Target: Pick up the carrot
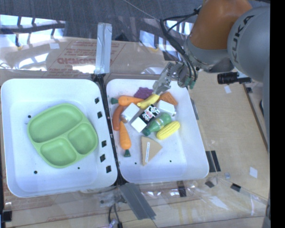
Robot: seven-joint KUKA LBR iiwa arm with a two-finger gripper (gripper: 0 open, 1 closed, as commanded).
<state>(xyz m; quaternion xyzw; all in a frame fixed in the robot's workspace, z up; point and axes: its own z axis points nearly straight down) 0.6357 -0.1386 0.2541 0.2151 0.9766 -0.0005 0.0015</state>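
Observation:
The carrot [125, 136] is an orange cone with a green stub at its near end. It lies on the left side of the right bin [190, 167], close to the divider. Other orange pieces lie nearby: one [116, 118] just above the carrot, one [129, 100] at the pile's top left and one [169, 98] at its top right. My gripper [162, 83] hangs over the bin's far edge, above a purple item [142, 92] and a yellow banana [150, 101]. It is well up and to the right of the carrot, and nothing is seen in it.
The pile also holds a white block [131, 112], a black-and-white carton [147, 116], a green bottle [157, 124], a yellow corn cob [168, 130] and a tan wedge [149, 151]. A green divided plate [61, 134] sits in the left bin [12, 175].

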